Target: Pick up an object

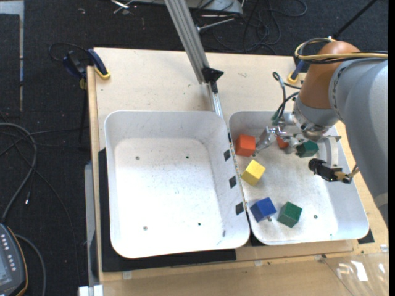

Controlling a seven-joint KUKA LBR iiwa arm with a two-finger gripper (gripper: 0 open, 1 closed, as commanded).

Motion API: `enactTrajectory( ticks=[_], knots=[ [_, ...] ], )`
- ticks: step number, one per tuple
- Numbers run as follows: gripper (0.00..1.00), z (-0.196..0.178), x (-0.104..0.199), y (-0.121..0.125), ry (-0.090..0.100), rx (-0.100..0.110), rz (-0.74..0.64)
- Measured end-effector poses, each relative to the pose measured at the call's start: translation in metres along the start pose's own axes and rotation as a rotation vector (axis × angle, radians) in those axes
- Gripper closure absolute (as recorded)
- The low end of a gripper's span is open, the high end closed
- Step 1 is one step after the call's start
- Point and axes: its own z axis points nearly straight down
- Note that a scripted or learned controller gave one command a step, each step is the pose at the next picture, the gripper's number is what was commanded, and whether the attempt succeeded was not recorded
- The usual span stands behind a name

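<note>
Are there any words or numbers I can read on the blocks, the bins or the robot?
None can be read.
The orange block, yellow block, blue block and green block have plain faces.
The white bins carry no print.
The small black tabs between the bins are too small to read.

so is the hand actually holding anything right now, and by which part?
Cannot tell. The hand is low in the right bin, beside the orange block, with something small and red at its tip. Whether that is gripped is too small to see.
</note>
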Motion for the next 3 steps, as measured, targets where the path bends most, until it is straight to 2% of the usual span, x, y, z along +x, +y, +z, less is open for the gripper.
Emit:
enactTrajectory(
  ticks=[1,2,3],
  knots=[
    [0.0,0.004,-0.046,0.02,0.031,0.063,0.015],
    [0.0,0.0,-0.059,0.016,0.036,0.046,-0.002],
    [0.0,-0.07,0.043,0.008,0.001,-0.02,-0.01]
  ],
)
